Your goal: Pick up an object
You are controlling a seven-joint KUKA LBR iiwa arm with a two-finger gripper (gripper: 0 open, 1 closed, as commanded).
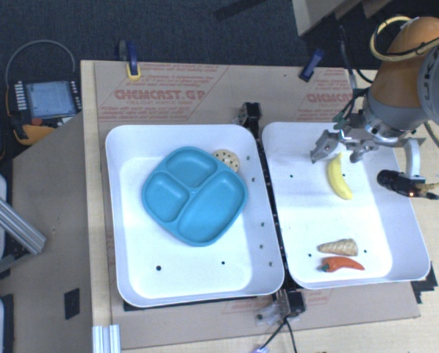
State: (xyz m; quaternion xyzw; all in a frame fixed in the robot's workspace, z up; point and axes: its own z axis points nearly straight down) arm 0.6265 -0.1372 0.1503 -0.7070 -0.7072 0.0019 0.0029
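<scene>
Pincer [342, 148] spread wide, straddling the banana's [340, 178] top end in the right bin [395, 226]. I'd drop lower, then close across its width.

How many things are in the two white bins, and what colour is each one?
Blue: 1, the divided plate
Yellow: 1, the banana
Tan: 2, the cookie and the pale root-shaped piece
Red: 1, the chili pepper
Total: 5
</scene>
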